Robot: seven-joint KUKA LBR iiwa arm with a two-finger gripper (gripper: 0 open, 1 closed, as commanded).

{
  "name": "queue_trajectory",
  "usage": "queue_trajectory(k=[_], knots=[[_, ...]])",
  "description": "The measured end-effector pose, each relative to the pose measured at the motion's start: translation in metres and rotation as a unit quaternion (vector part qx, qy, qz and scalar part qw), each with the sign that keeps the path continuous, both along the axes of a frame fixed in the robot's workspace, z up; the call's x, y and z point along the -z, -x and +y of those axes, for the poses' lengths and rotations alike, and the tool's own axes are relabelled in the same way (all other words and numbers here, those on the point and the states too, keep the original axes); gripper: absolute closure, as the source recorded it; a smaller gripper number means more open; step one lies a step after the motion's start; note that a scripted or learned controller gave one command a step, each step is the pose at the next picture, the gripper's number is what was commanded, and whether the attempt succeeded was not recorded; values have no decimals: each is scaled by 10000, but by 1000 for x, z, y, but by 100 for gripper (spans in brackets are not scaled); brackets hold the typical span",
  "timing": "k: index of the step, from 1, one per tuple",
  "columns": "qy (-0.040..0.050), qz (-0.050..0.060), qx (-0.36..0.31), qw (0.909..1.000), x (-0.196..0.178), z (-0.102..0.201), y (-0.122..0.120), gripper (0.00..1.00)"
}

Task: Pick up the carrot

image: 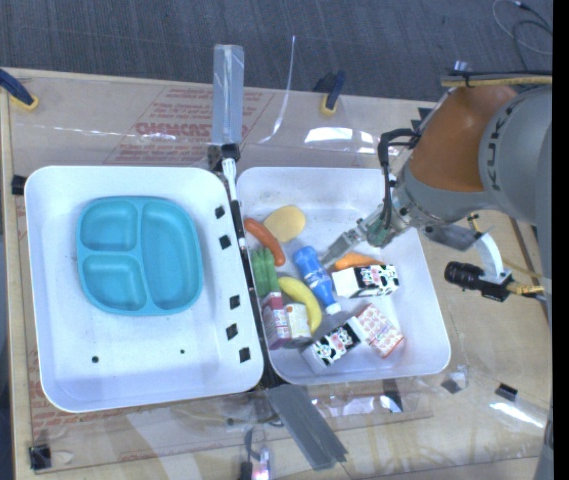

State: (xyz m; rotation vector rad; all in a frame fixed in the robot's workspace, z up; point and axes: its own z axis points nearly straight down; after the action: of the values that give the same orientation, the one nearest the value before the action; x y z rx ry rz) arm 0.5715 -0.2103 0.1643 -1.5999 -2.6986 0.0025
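The carrot is a small orange piece lying in the right bin, wedged between a blue bottle and a cow-print carton. My gripper reaches down and left from the orange-banded wrist. Its tip sits just above the carrot's upper left end, close to or touching it. The carton hides the carrot's lower edge.
The right bin also holds a red sausage, a yellow potato, a banana, a green item, a second cow-print carton and a pink box. A blue divided plate lies in the left bin.
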Motion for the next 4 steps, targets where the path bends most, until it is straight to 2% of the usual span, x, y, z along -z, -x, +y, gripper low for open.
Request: queue_trajectory(k=[1,2,3,4], knots=[[1,-2,-29,10000,-1,13,15,0],[0,5,345,9994,6,46,19,0],[10,-22,-309,9995,-31,-1,32,0],[3,-14,-291,9996,-34,0,-2,0]])
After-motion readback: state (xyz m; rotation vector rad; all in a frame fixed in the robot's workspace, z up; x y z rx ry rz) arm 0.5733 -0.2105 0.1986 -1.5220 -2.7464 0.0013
